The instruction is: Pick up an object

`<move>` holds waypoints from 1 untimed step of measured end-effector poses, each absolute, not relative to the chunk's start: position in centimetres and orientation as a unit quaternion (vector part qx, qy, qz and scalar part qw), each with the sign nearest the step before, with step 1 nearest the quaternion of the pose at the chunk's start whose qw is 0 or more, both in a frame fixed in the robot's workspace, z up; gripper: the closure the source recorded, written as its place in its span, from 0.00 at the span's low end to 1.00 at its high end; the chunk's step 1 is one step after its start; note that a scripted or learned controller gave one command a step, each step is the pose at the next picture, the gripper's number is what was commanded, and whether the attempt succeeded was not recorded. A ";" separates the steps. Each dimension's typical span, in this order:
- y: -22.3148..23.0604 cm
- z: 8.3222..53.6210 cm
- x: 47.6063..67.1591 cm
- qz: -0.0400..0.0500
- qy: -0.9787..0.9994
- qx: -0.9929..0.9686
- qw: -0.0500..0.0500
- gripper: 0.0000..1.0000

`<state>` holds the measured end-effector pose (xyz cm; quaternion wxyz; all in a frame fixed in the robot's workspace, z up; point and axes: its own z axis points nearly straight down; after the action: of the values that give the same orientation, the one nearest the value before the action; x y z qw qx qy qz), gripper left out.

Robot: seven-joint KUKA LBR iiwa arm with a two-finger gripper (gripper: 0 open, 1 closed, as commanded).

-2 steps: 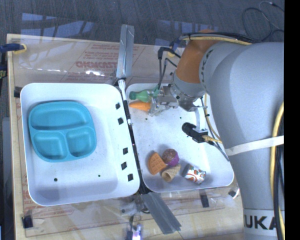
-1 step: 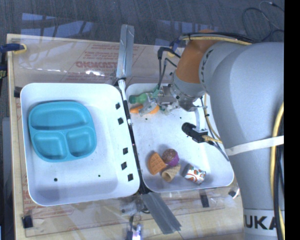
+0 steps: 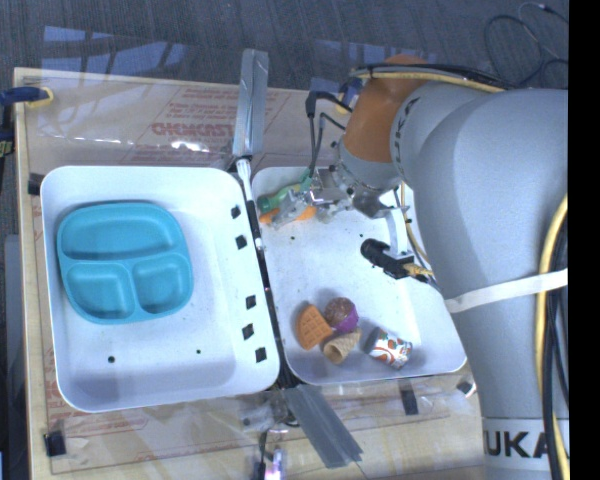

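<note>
The green and orange toy (image 3: 280, 205) lies at the top left corner of the right bin (image 3: 325, 258), near the middle of the frame and right by the wall where the two bins meet. It looks long and thin. Its long side runs left to right, tipped a little, with the green end toward the left and the orange end toward the right. The hand (image 3: 325, 196) is just to the right of it, very near, maybe touching the orange end, but that spot is too small and dark to be sure. I cannot tell if the hand is grasping or let go, and I do not see the toy clearly held. So the toy lies to the left of the hand, and its long side points right at the hand. I think the hand would need to slide left, with its grip across the thin side. The bin wall is close there and could get in the way. Lower in the same bin sit other toys in a bunch: an orange one (image 3: 311, 325), a purple one (image 3: 342, 314), a tan cone (image 3: 341, 347) and a small can (image 3: 390, 349). They are well away from the hand. The left bin (image 3: 215, 363) holds a blue tray (image 3: 125, 260) with three parts. Both bins sit on the worktop (image 3: 100, 118).
</note>
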<state>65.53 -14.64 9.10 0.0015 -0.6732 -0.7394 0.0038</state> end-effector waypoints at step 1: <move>-20.4 13.4 61.2 0.001 -0.738 -0.675 0.003 0.00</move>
<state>61.16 -20.42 13.44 0.0027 -0.6750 -0.7378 0.0013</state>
